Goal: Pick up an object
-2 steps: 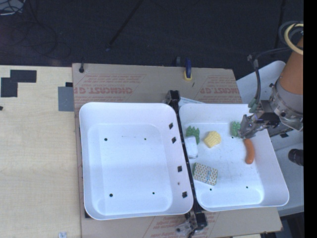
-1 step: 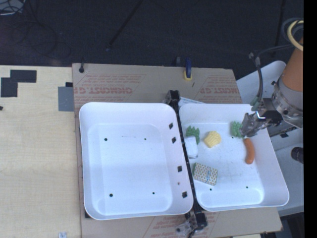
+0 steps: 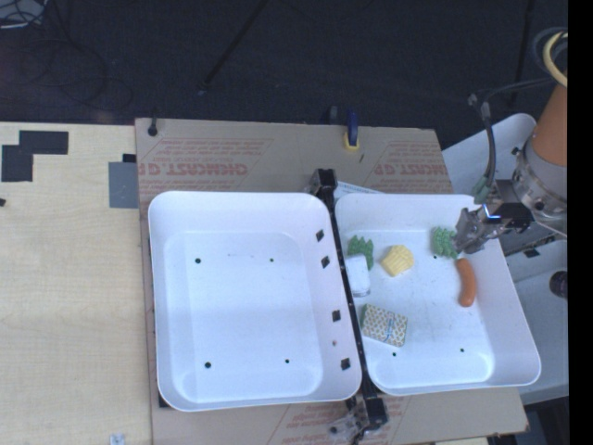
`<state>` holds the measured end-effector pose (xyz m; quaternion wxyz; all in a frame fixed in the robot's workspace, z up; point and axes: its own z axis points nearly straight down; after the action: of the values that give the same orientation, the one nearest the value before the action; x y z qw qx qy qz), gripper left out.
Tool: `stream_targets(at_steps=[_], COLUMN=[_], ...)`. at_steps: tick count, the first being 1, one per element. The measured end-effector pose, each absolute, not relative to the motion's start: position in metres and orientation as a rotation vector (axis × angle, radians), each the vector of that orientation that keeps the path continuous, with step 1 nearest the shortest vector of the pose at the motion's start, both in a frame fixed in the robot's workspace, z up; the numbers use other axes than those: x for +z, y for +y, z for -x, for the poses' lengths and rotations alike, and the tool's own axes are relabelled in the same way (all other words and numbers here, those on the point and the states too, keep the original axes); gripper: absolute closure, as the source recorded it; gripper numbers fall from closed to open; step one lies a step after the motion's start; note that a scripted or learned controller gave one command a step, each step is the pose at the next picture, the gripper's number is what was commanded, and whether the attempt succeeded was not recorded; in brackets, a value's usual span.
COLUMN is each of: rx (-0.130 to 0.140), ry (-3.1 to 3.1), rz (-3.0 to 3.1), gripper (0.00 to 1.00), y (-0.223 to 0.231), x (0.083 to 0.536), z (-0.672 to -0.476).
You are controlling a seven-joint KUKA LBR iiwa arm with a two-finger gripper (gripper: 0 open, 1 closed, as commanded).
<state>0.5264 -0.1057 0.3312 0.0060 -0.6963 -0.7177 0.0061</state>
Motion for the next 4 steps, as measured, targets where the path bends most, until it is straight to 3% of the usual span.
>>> stream_targets(at_steps=[1,2,3,4], rx=[-0.009,0.014,-0.013,0.004], ry=[-2.233,-2.217,-2.233,-2.227], rz=[2.214,2.211,2.224,2.209], gripper=[1.00,1.00,1.00,1.00], y=[-0.028,0.003,0.018,0.092], x=[0.411,0.330,0.435,0.429], z=[-0.530,-0.473,-0.574,-0.525])
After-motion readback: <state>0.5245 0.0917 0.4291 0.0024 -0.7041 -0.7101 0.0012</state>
